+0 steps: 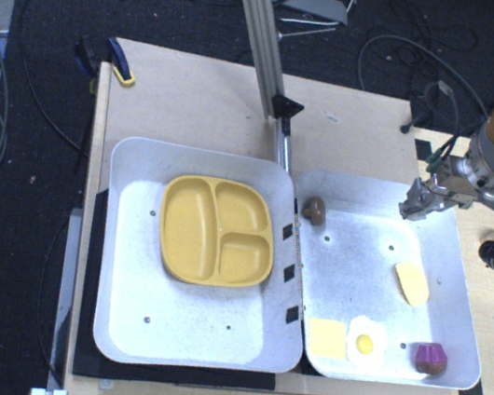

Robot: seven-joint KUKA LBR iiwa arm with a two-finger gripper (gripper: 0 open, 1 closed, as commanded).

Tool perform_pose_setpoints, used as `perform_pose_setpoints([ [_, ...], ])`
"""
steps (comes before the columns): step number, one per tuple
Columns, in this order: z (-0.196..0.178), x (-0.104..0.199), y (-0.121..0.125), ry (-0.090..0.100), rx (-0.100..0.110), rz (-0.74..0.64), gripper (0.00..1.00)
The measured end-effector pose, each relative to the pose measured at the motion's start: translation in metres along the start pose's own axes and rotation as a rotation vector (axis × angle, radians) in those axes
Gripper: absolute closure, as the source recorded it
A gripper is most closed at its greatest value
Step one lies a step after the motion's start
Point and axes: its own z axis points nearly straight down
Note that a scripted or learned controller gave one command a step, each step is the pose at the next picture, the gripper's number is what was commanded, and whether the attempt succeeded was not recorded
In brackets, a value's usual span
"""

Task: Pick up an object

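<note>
The right bin (pixel 354 234) holds several small items: a brown rounded piece (pixel 315 210) at its far left corner, a yellow wedge (pixel 412 283) toward the right, a pale yellow square (pixel 328 339) and a fried egg (pixel 365 342) at the front, and a purple piece (pixel 430 357) in the front right corner. My gripper (pixel 412 209) hangs over the bin's far right edge, above and behind the yellow wedge. Nothing shows between its fingers.
The left bin (pixel 113 310) carries a yellow divided plate (pixel 217 231). A slanted metal pole (pixel 269 44) rises from the bench behind the bins. Cables lie on the dark floor around the bench.
</note>
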Motion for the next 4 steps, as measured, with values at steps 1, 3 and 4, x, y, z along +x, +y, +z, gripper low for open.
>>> perform_pose_setpoints([
  [1,0.005,0.064,-0.004,0.001,-0.001,-0.002,1.00],
  [3,0.026,0.179,-0.005,0.000,0.000,0.001,1.00],
  [4,0.029,0.222,-0.015,0.000,0.001,0.000,1.00],
])
